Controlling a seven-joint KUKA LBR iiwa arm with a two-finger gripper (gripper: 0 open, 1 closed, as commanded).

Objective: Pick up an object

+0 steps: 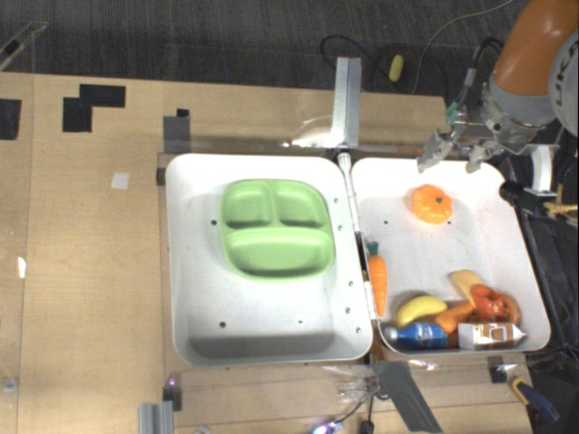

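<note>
In the right bin [507, 242] an orange fruit [431, 203] lies alone near the back. A carrot [377, 284] rests along the bin's left wall. At the front sit a banana [421, 309], a blue bottle [419, 335], a white carton [489, 334], a red tomato-like toy [494, 303] and a tan wedge [464, 281], crowded together. My gripper [450, 155] hangs above the bin's back edge, up and slightly right of the orange. Its two fingers stand apart with nothing between them.
The left bin [190, 242] holds a green divided plate [275, 227]. A metal post [347, 98] rises behind the wall between the bins. Cables run along the right side.
</note>
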